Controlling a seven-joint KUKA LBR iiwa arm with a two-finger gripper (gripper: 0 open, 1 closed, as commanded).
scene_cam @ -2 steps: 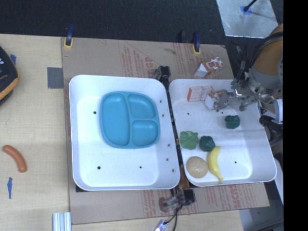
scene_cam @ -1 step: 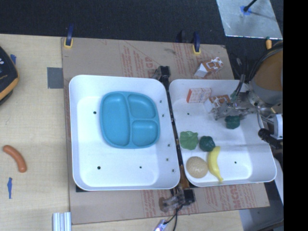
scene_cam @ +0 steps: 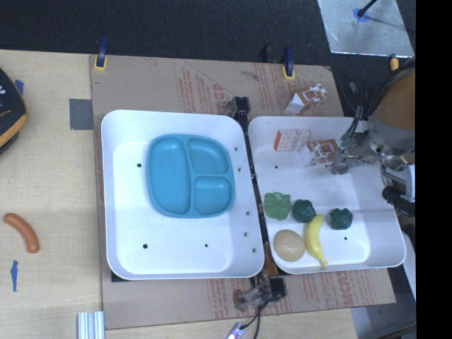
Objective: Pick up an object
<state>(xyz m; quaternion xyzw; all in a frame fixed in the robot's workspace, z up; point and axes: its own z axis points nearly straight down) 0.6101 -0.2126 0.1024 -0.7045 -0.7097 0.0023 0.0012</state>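
The right bin (scene_cam: 367,189) holds a light green lump (scene_cam: 277,205), two dark green broccoli-like pieces (scene_cam: 304,210) (scene_cam: 340,218), a yellow banana (scene_cam: 315,241), a beige round piece (scene_cam: 289,245) and two small orange-and-white cartons (scene_cam: 292,140) (scene_cam: 323,150). My gripper (scene_cam: 344,162) reaches in from the right, low over the bin's back right part, just right of the second carton. Nothing shows between its fingers.
The left bin (scene_cam: 127,246) holds a blue divided plate (scene_cam: 191,175). Another small carton (scene_cam: 306,99) lies on the cardboard behind the right bin. A sausage (scene_cam: 22,232) lies on the bench at far left. A dark device (scene_cam: 8,111) sits at the left edge.
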